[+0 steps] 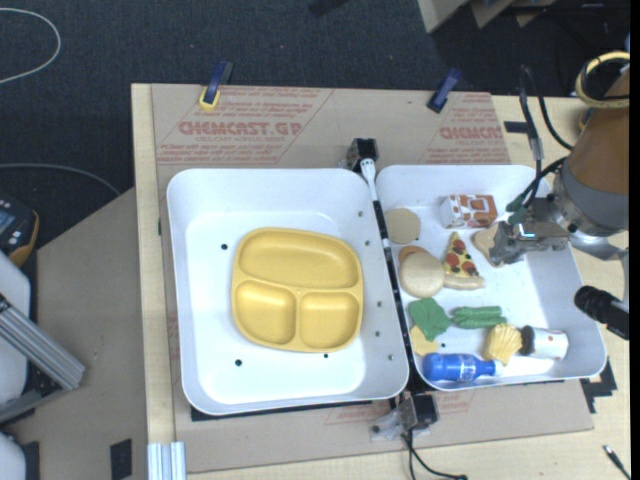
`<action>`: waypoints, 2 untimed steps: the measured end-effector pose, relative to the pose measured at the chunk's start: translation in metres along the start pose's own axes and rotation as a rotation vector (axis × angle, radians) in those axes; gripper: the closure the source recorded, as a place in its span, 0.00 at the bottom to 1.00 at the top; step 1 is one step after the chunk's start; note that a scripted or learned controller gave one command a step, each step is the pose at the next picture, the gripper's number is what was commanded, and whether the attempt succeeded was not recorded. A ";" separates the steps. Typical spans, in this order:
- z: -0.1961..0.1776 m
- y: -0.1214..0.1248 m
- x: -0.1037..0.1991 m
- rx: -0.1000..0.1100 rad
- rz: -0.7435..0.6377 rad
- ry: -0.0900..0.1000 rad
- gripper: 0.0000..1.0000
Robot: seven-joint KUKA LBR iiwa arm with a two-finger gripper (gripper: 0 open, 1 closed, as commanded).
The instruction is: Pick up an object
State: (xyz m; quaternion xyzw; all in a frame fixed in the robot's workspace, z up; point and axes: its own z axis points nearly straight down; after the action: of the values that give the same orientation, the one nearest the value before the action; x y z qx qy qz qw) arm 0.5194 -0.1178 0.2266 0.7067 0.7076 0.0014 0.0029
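Note:
The right bin (545,298) holds several toy foods: a red-and-white box (470,209), a pizza slice (461,261), a tan round piece (403,225), a bread roll (421,272), green leafy pieces (429,317), a green pod (477,316), a yellow piece (503,344), a blue bottle (455,368) and a white tube (545,344). My gripper (503,243) hangs low at the bin's upper right, just right of the pizza slice and over a small tan object (485,240). Nothing shows clearly between its fingers.
The left bin (200,268) bears a yellow three-compartment tray (296,288). Clamps sit between the bins at the back (363,154) and front (415,413). The arm's grey and orange body (600,168) looms over the right bin's far right corner.

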 end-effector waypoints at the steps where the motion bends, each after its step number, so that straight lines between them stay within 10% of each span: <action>1: -0.002 0.008 0.054 0.002 -0.004 0.002 1.00; 2: -0.011 0.030 0.105 0.002 -0.006 0.003 1.00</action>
State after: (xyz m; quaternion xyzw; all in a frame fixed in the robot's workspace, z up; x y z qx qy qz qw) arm 0.5497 -0.0130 0.2375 0.7047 0.7095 0.0020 0.0012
